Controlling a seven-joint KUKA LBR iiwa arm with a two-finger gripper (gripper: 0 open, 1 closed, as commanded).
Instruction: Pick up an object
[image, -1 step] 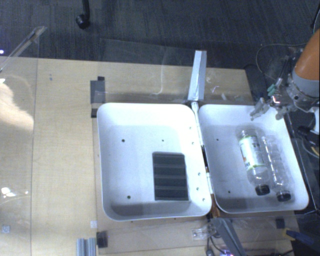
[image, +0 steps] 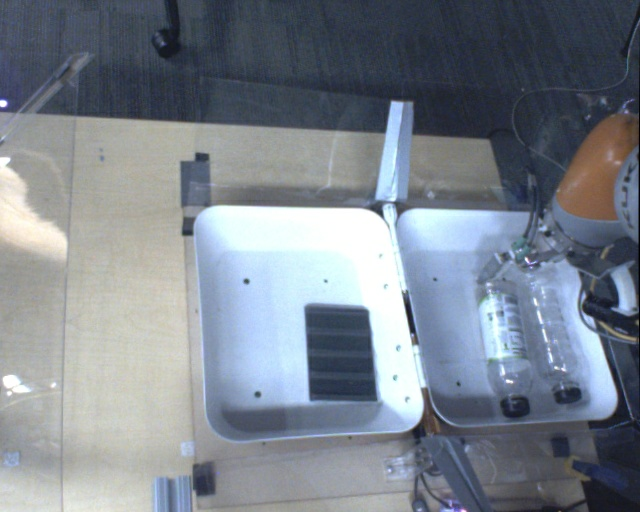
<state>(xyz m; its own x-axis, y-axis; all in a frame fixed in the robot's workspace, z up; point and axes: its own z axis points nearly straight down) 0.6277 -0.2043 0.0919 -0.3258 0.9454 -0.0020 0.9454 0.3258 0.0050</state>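
Over the right bin (image: 440, 300), at its far right corner: gripper (image: 522, 252) just above the upper ends of two clear plastic bottles (image: 528, 335) lying side by side, long axes toward the near rim, black caps nearest. Labelled bottle (image: 503, 335) on the left; print unreadable. Dark ribbed tray (image: 341, 352) in left bin (image: 250, 310). Finger state impossible to tell.

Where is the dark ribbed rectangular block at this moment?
The dark ribbed rectangular block lies flat in the left white bin in the camera view, toward its front right part, apart from the two clear plastic bottles in the right white bin.
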